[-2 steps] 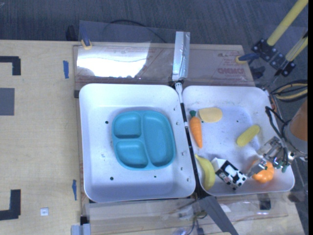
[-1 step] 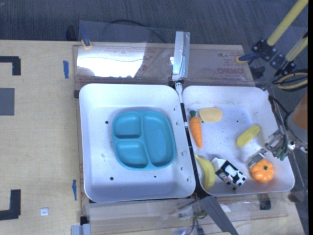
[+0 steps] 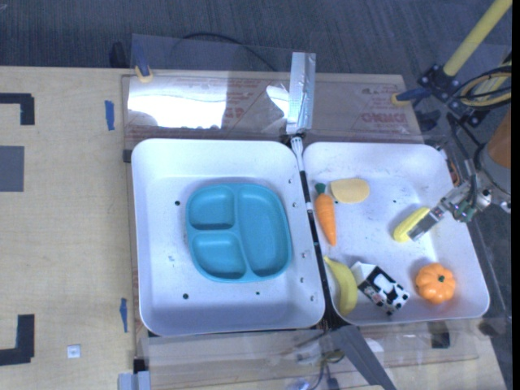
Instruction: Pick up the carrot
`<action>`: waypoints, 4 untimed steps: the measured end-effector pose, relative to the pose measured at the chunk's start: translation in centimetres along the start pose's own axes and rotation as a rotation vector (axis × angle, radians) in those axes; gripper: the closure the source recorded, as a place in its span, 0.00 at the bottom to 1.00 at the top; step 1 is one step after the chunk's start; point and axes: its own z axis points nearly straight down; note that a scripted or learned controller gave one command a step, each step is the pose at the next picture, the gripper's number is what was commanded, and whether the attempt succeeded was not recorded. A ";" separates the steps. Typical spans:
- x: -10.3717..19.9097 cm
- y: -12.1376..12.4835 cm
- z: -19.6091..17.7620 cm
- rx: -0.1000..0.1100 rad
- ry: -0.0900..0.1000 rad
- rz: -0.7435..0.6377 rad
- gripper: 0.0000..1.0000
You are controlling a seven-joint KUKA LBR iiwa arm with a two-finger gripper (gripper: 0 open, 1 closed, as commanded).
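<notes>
A: Is the gripper point(image 3: 431, 220) spread or closed?

B: I cannot tell. It is hanging over the right bin's point(image 3: 382, 149) right side, just at a yellow block point(image 3: 406, 227).

A: And the carrot point(image 3: 326, 216)?

B: It is lying in the right bin against the left wall, green top pointing to the far side, well apart from the gripper.

A: Around it?

B: A pale yellow piece point(image 3: 350, 190) is sitting just beside its top, and a banana point(image 3: 343, 283) is lying near its tip. A blue divided plate point(image 3: 239, 230) is resting in the left bin point(image 3: 162, 177).

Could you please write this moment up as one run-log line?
target: orange carrot, right white bin, left edge | gripper: right rim, apart from carrot | grasp: not yet
</notes>
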 end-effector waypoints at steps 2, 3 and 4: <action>2.8 -5.1 6.9 -0.004 -0.005 -0.194 1.00; 4.1 -4.4 -1.7 0.003 0.001 0.170 1.00; 4.2 -0.9 0.6 0.006 0.003 0.451 1.00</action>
